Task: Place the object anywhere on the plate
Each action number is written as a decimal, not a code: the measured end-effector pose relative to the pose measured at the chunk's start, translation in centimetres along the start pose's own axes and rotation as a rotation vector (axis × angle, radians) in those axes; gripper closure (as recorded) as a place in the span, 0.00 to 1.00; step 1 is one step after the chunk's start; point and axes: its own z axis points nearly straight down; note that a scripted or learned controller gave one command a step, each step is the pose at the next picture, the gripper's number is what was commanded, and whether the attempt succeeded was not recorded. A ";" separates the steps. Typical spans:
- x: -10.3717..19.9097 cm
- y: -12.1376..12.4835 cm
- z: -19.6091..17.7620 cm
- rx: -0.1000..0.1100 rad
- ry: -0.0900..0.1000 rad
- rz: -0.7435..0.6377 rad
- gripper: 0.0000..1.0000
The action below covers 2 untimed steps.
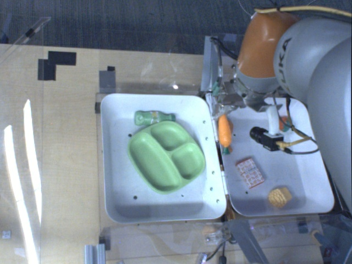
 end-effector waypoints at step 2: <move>9.1 2.1 2.5 0.000 0.000 -0.053 0.00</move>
